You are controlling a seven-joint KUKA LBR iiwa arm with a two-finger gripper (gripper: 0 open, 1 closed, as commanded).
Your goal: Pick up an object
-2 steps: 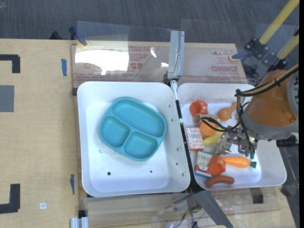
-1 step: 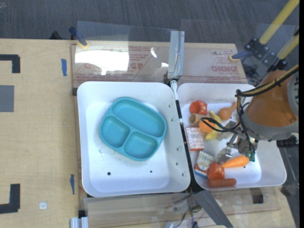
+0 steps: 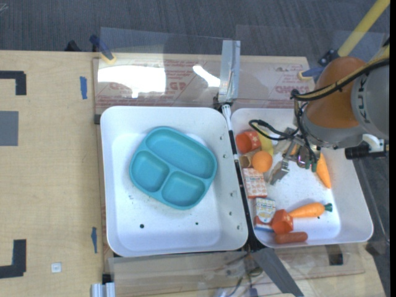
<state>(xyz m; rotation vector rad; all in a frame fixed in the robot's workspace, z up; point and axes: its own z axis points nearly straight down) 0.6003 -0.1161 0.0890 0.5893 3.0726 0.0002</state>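
My gripper (image 3: 281,167) hangs over the middle of the right bin (image 3: 356,224), reaching in from the right under the orange-banded wrist. Just left of it lie an orange ball (image 3: 262,161), a red round fruit (image 3: 247,142) and a yellow piece (image 3: 266,143). A small printed carton (image 3: 253,182) lies below the ball. To the gripper's right rests an orange wedge (image 3: 323,171). A carrot (image 3: 309,211) lies near the bin's front. Nothing is visibly held.
A second carton (image 3: 265,208), a red toy (image 3: 282,221) and a red sausage (image 3: 291,237) sit along the right bin's front edge. The left bin (image 3: 117,184) holds a blue divided plate (image 3: 174,167). Black cables loop above the gripper.
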